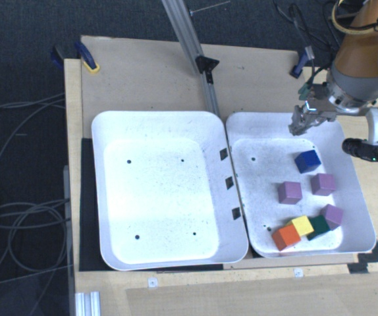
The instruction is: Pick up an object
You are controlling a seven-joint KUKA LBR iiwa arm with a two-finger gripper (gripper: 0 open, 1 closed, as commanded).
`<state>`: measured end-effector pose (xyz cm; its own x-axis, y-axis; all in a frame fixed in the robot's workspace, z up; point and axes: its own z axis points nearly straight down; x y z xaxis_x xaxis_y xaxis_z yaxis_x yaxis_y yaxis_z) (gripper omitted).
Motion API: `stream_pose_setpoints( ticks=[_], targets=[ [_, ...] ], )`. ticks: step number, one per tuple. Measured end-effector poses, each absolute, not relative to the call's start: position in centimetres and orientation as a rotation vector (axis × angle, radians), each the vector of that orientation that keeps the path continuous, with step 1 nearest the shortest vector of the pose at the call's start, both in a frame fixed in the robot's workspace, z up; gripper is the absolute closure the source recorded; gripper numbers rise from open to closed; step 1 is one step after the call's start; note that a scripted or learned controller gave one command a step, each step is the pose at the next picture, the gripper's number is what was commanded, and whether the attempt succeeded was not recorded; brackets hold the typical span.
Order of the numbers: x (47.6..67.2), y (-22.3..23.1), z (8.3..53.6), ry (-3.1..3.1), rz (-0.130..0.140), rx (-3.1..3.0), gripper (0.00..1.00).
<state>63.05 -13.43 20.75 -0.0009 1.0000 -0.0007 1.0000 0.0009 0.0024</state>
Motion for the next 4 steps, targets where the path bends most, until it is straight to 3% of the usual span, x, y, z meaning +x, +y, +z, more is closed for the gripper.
stream_pose_setpoints(
  ticks=[4],
  targets=[
    [59.7,7.7,24.4,2.231,0.006,2.213,1.00]
  ],
)
